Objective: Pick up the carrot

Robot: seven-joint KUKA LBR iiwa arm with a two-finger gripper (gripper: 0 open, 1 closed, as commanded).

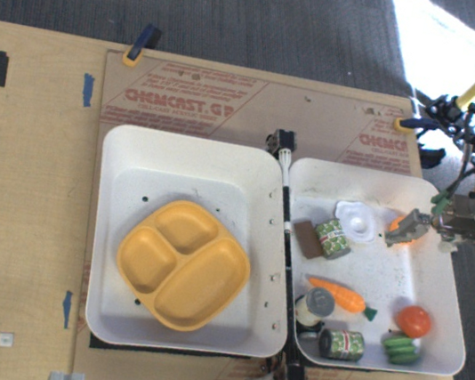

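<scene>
Far left, the surface (20, 193) lies bare and tan under a cardboard sheet (189, 100). On it the left bin (123, 174) carries a yellow divided plate (183, 264), tilted on the diagonal. Over the middle rim into the right bin (446, 292): a brown block (306, 238) touching a green-labelled can (334, 239), a white round lid (357, 220) just beyond. The carrot (341, 297) lies flat near the bin's centre, green end pointing right, a small jar (316, 304) just beside it, another can (343, 343) nearer. Right of those, a red tomato (414, 321) above a green vegetable (400, 349). My fingers (410, 228) hang at the bin's far right, well apart from the carrot; whether they are spread or pinched, I cannot tell.
</scene>
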